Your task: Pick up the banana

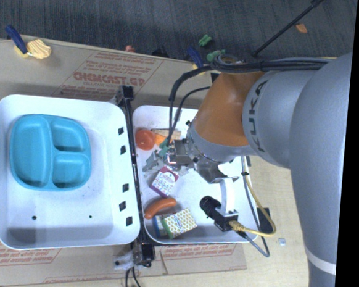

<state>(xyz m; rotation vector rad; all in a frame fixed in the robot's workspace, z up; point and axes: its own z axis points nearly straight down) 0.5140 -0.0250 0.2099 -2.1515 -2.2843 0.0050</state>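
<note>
My gripper (163, 156) hangs low over the upper left part of the right bin (234, 240), with the orange wrist band and grey arm above it covering much of the bin's middle. A thin yellowish strip (160, 131) peeks out beside the wrist at the bin's far side; I cannot tell whether it is the banana. The gripper's tip sits between an orange round fruit (144, 139) and a pink and white packet (163, 182).
An orange-red sausage-shaped item (160, 206) and a green and yellow patterned box (178, 222) lie near the right bin's front wall. The left bin (11, 232) holds a blue divided plate (50, 151). A black cable and plug (214, 212) dangle from the arm.
</note>
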